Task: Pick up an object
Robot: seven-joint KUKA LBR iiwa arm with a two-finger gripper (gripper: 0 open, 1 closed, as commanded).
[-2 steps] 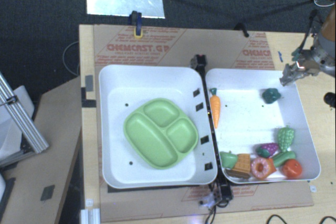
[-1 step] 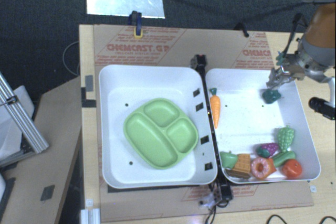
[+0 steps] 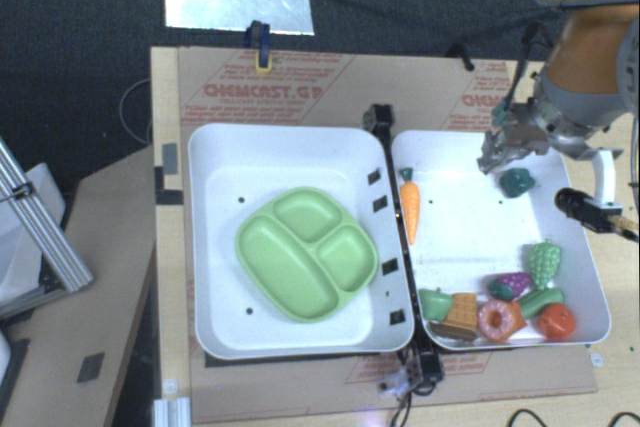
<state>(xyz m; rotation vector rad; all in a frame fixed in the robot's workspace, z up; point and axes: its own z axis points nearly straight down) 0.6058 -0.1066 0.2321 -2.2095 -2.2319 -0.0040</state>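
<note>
- We take the green plate as our landmark. It lies in the middle of the left bin and nothing rests on it, so this bin gives nothing small to pick.
- Just right of the plate, at the left wall of the right bin, a carrot lies lengthwise along the divider. So close to the wall, we judge it hard to grasp from the side.
- Further right of the plate and nearer to the camera, several toy foods are crowded along the front wall: a green piece, a brown block, a pink donut, a purple piece, a green bunch and a red tomato. They touch each other, so a clean grip there looks difficult.
- Far right of the plate and further back, a small teal object lies alone on the bare bin floor. We think it is the target because it has free space around it.
- The gripper hangs just beside this teal object, on its far side. We cannot tell if it is open or closed, and we see nothing held in it.
</note>
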